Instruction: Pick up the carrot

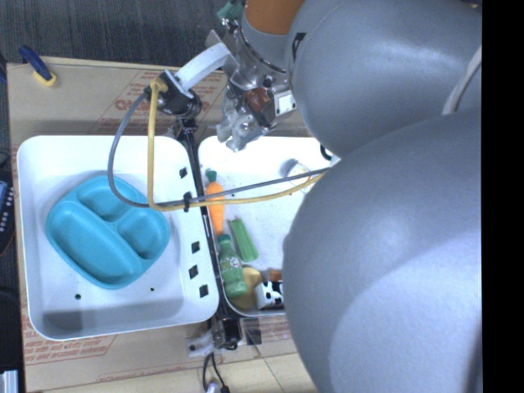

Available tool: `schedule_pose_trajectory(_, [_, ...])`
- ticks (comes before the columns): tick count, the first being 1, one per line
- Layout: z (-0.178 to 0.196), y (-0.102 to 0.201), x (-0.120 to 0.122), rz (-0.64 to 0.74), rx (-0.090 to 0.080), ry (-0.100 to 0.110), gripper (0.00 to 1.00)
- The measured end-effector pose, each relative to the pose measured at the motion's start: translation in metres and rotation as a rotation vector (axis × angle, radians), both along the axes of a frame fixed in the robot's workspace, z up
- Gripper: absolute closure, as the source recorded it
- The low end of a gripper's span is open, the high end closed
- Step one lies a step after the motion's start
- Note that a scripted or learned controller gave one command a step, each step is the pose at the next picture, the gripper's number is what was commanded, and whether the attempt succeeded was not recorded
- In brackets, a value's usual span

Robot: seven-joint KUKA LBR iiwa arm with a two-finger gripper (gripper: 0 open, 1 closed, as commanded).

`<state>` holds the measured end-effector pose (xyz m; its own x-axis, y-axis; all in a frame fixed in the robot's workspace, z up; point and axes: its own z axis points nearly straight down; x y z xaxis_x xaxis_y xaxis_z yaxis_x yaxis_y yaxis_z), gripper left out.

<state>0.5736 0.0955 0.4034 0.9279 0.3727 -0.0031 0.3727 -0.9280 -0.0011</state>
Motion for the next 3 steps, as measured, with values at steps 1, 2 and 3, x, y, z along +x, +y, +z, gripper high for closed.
schedule_pose_trajectory(1, [-0.165,0.071,-0.057,0.007,-0.001,0.014,1.00])
schedule_pose_trajectory(2, [-0.307,0.116,-0.076,0.133,0.005,0.009,1.00])
schedule_pose_trajectory(3, [-0.188,0.072,-0.098,0.404,0.006,0.003,1.00])
